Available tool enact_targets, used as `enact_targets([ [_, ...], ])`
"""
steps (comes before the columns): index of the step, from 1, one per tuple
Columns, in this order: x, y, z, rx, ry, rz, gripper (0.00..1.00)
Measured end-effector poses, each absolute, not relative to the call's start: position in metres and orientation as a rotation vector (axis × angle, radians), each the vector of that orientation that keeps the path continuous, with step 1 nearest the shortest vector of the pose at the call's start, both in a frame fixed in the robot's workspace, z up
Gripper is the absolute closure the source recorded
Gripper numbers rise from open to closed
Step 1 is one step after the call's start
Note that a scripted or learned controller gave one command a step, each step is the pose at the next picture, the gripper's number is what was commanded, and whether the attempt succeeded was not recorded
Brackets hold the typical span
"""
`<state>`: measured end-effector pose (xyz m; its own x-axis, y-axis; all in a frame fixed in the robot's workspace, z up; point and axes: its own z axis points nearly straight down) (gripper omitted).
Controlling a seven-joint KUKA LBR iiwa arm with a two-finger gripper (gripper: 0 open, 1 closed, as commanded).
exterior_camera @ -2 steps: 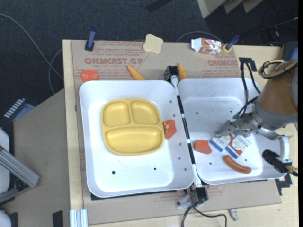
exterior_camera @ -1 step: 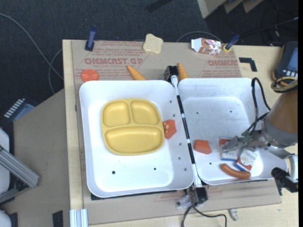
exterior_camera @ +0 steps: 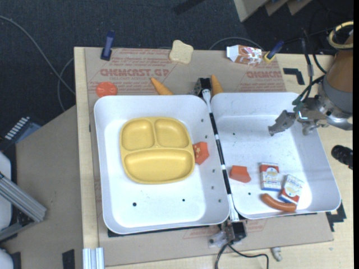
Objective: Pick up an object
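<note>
I see my gripper [exterior_camera: 291,122] hanging over the right bin [exterior_camera: 247,108], up near 1 o'clock of it, with its fingers spread and nothing between them. The things I could pick sit low in that bin, toward 5 o'clock: a red block [exterior_camera: 240,174], 2 small cartons [exterior_camera: 270,176] and a sausage [exterior_camera: 277,203], well apart from the gripper. The yellow tray [exterior_camera: 156,150] fills the left bin [exterior_camera: 112,150], so I think the right bin's loose things are the easier pick.

Small items [exterior_camera: 271,176] in right bin [exterior_camera: 314,150]
</note>
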<state>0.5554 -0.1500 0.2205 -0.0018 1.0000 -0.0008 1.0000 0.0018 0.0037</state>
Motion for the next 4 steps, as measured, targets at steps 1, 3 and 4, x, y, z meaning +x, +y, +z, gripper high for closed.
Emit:
enact_targets([
  [1, 0.481, -0.124, 0.084, 2.222, 2.220, -0.001, 0.00],
  [3, 0.512, -0.118, 0.084, 2.222, 2.225, 0.000, 0.00],
  [4, 0.512, -0.118, 0.094, 2.222, 2.222, 0.000, 1.00],
])
